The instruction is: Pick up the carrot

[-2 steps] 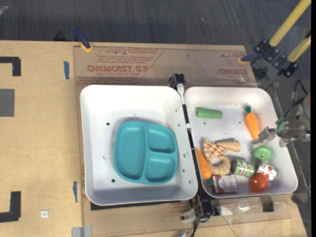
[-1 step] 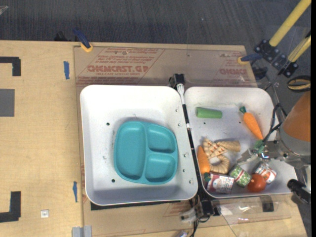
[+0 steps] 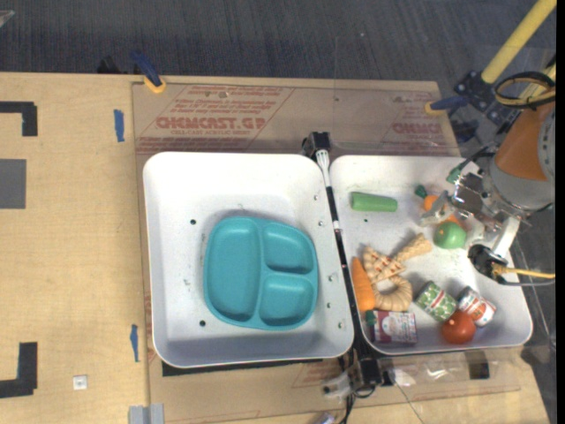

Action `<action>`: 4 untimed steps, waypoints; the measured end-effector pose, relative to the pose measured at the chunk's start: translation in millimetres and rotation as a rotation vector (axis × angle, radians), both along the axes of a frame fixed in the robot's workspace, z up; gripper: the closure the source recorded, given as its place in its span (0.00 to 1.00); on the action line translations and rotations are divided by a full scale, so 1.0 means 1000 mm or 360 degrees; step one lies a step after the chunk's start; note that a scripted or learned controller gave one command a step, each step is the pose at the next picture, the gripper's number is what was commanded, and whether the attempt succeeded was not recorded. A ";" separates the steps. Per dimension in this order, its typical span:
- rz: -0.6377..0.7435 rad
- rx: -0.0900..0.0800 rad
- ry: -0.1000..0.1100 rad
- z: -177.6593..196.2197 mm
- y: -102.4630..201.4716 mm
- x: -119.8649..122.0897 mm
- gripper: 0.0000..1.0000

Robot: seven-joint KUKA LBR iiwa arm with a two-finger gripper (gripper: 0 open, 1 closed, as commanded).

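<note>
The carrot (image 3: 361, 287) is a slim orange piece lying along the left wall of the right bin (image 3: 521, 325), next to a tan waffle-patterned toy (image 3: 395, 261). My gripper (image 3: 456, 194) hangs over the bin's upper right part, well to the right of and behind the carrot. A small orange and green piece (image 3: 429, 201) lies just left of the gripper; whether they touch is unclear. Nothing shows as held.
The right bin also holds a green cylinder (image 3: 373, 202), a green ball (image 3: 450, 235), a pretzel-like ring (image 3: 394, 297), three small cans (image 3: 391, 326) and a red tomato (image 3: 457, 328). A teal divided plate (image 3: 262, 272) lies in the left bin (image 3: 168, 237).
</note>
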State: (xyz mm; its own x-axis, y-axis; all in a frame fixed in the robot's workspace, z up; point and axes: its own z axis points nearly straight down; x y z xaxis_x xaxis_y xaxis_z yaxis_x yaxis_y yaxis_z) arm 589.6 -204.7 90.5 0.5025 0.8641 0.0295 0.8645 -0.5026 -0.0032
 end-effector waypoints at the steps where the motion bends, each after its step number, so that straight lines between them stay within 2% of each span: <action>1: -0.0307 -0.0042 0.0013 -0.003 0.024 0.013 0.00; 2: -0.0638 -0.0039 0.0023 -0.003 0.018 0.001 0.00; 3: -0.1169 -0.0024 0.0055 -0.005 0.010 0.064 0.00; 4: -0.1310 -0.0032 0.0040 -0.004 0.027 0.033 0.00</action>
State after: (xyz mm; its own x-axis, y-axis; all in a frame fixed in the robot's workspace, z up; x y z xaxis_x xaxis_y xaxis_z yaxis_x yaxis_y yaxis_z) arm 622.9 -177.8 86.3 0.9756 0.2193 -0.0017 0.2193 -0.9756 -0.0015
